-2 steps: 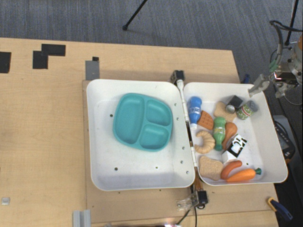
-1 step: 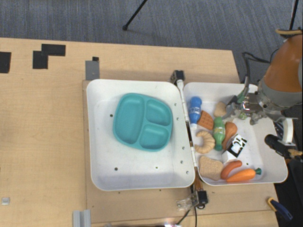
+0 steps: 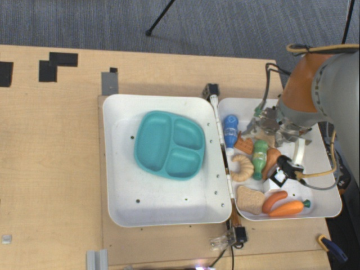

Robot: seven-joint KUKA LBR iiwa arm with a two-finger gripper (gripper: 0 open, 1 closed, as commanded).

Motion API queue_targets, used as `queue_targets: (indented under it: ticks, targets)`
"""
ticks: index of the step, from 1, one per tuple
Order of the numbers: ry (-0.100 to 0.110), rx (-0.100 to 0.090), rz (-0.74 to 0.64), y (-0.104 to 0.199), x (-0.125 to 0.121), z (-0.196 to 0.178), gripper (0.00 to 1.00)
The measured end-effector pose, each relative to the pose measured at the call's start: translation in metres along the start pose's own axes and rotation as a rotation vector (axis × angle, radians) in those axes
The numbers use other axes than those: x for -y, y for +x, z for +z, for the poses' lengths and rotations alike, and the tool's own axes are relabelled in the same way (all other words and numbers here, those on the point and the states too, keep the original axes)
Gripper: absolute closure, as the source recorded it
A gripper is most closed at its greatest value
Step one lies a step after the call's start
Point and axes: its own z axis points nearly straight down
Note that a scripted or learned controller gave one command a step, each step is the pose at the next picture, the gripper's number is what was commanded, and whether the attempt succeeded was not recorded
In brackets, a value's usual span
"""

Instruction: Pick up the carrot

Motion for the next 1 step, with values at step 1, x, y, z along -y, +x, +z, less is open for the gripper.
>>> queue_targets:
  ticks: [1]
  targets:
    - [-0.024,-0.001,0.125,0.0118,0.0386,0.0028,0.0]
